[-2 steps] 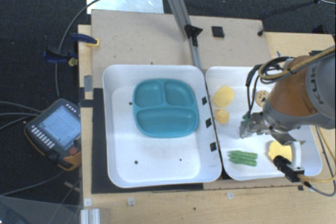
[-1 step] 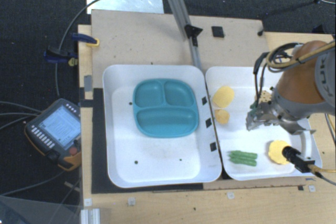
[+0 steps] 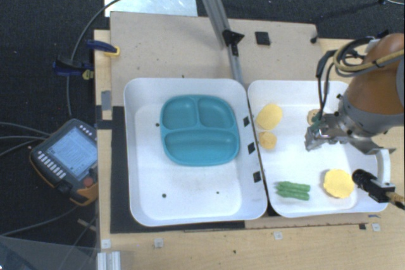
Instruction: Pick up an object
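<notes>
gripper low over right bin, nothing yet lifted

beans [image 3: 293,190] and a yellow round [image 3: 338,183] lie at the near edge of the right bin [image 3: 285,98], the beans toward the bin's middle and the round toward its right side. farther back, by the divider, sit a larger yellow piece [image 3: 269,116] and a small one [image 3: 267,140] just beside it. a small tan bit [image 3: 314,116] shows near the gripper [image 3: 314,139].

the gripper is down in the right bin, between the tan bit and the round, over bare white floor. whether its fingers are apart or together cannot be told at this size, and nothing is seen between them. it seems placed for a try at one of the nearby pieces, likely the tan bit or the round, both near it.

the left bin [image 3: 136,155] holds a teal divided plate [image 3: 200,129], well apart from the arm and probably not the target.

both bins rest on the counter [image 3: 164,41]. a pendant [image 3: 66,158] lies off its left edge; its screen is lit but no writing is legible. no brands or labels can be read anywhere.
</notes>
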